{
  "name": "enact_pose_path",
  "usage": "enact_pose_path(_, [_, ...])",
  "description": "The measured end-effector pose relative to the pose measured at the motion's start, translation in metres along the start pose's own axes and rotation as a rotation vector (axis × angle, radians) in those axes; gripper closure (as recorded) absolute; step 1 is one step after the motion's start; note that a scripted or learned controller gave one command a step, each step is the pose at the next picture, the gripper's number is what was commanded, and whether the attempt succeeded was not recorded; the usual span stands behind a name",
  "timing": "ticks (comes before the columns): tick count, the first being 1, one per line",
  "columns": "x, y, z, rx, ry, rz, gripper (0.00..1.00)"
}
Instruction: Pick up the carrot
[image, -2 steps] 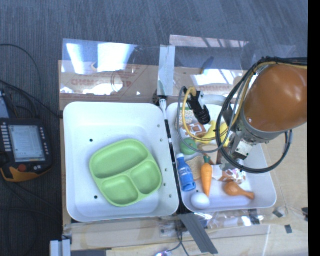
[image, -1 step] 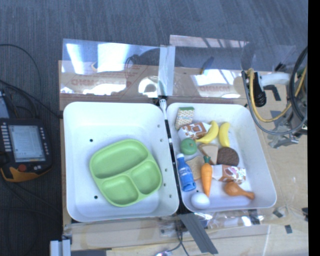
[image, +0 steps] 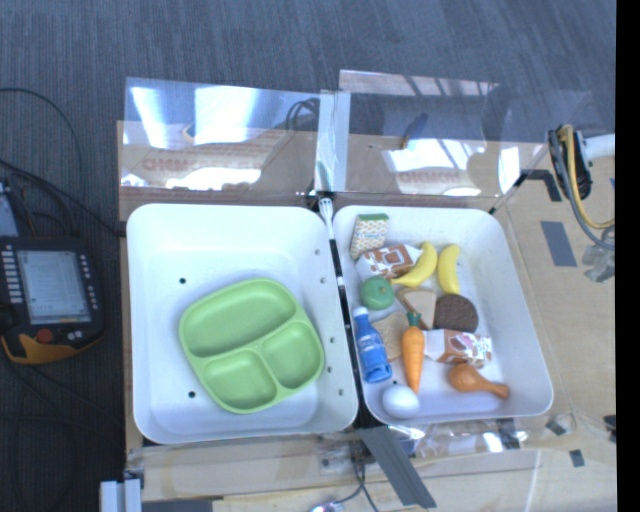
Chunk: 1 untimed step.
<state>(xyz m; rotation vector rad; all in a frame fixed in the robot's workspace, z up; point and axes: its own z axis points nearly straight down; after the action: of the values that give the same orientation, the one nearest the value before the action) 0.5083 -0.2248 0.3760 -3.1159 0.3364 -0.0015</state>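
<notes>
Two white bins sit side by side on the surface, and the carrot (image: 413, 357) lies in the right bin (image: 525, 330), toward its near edge. Taking the carrot as the landmark: a blue bottle (image: 371, 345) lies just to its left, close alongside; a white egg (image: 401, 400) sits just beyond its pointed tip; a wrapped snack packet (image: 458, 347) is just beside it on the right, and a drumstick (image: 477, 380) lies past that, to the lower right. Above its leafy end are a green round piece (image: 377, 293) and a brown cookie (image: 456, 312), with two bananas (image: 433, 265) farther up.

Its long axis runs nearly straight up and down the view, green top away from the near edge, tip pointing toward it. At the view's upper right edge, well apart from the carrot, some cabling and grey hardware (image: 585, 200) may belong to the arm; the hand's state I cannot tell. From there the carrot lies down and to the left. A grasp would likely need fingers closing across the short width, with little room on the bottle and packet sides.

The left bin holds a green divided tray (image: 252, 345).
</notes>
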Motion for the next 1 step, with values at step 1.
enact_pose_path(1, [0.0003, -0.0028, -0.0006, 0.002, 0.001, -0.005, 0.00])
